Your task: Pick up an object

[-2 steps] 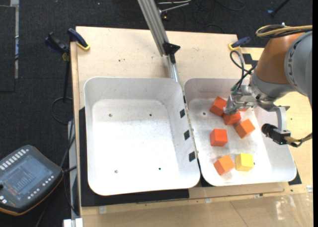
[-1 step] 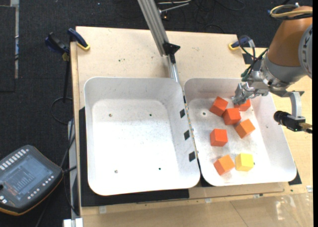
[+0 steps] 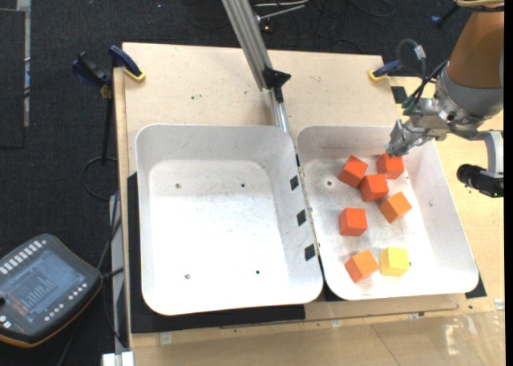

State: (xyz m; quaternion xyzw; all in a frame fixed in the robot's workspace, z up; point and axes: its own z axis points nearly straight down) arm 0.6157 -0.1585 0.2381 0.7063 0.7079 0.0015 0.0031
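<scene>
Hovering at your right bin [image 3: 449, 220]: gripper [image 3: 395, 150] touching the top red cube [image 3: 391, 166] (finger state: cannot tell).

Seven small cubes lay in the right bin [image 3: 449, 220]. A red-orange cube [image 3: 391, 166] sat at the bin's 12 o'clock; another [image 3: 353, 171] lay at its 9 o'clock, a third [image 3: 373, 187] touching at its 7 o'clock. An orange cube [image 3: 395, 207] lay tilted below these. A red-orange cube [image 3: 353, 221] sat mid-bin. At 6 o'clock, an orange cube [image 3: 361, 265] adjoined a yellow cube [image 3: 393, 261].
</scene>
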